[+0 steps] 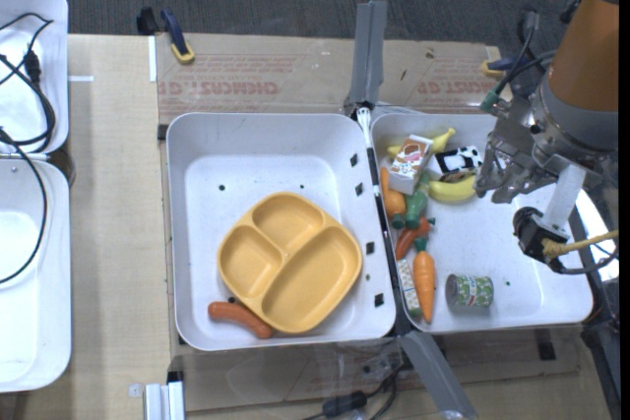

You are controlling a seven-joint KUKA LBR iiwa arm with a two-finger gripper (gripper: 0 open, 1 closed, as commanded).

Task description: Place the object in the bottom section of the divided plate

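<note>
Scanning left to right, we log the yellow divided plate (290,261), smooth moulded plastic with three wells, in the left bin (187,211) with a sausage (239,317) at its lower rim. In the right bin (522,305) lie a carrot (423,278), a green can (470,291) and a banana (451,191). Hovering just right of the banana, the gripper (502,180) carries nothing we can see, and we cannot tell its opening; we judge a centred grasp across the curved fruit best.

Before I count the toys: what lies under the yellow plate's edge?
A sausage pokes out beneath the plate at its lower left rim, on the left bin floor. Its right end is covered by the plate, so anything further under cannot be seen.
</note>
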